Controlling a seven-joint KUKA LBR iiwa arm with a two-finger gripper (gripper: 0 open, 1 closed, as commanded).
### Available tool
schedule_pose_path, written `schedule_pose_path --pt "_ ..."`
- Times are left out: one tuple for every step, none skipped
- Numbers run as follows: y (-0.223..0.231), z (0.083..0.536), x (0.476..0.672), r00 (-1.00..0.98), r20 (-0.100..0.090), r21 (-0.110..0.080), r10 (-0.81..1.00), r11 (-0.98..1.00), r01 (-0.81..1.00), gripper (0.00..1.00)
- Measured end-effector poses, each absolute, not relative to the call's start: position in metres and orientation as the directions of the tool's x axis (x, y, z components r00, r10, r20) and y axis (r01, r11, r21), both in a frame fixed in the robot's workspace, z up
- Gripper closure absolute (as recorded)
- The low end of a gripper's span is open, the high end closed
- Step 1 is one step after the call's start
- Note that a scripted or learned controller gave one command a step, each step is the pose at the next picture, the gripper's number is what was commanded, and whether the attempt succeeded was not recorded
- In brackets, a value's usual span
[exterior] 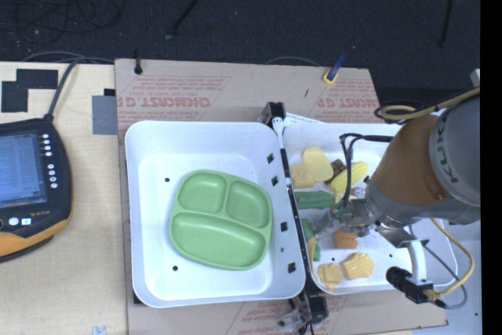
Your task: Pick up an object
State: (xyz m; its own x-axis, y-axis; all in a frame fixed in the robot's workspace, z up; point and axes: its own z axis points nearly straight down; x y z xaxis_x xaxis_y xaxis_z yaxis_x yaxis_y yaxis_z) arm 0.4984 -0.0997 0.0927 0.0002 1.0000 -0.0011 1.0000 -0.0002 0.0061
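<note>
My gripper (343, 217) hangs low in the right bin (439, 247), under the grey and orange wrist that covers much of it. It is among a heap of small toy foods. A green piece (314, 200) lies just left of it and an orange block (346, 238) just below it. Pale yellow pieces (316, 163) and a bright yellow one (351, 175) lie toward the back. Two more yellow pieces (357, 267) rest at the front edge. Nothing is visibly lifted off the bin floor.
The left bin (149, 169) holds a green divided plate (222, 217). A black divider (284, 192) runs between the bins. A teach pendant (27, 176) lies on the bench at far left. Cables loop around the arm at right (447, 278).
</note>
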Motion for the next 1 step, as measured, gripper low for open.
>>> schedule_pose_path --pt "-0.1004 0.1001 0.4964 0.005 0.002 -0.004 1.000 -0.005 1.000 1.00"
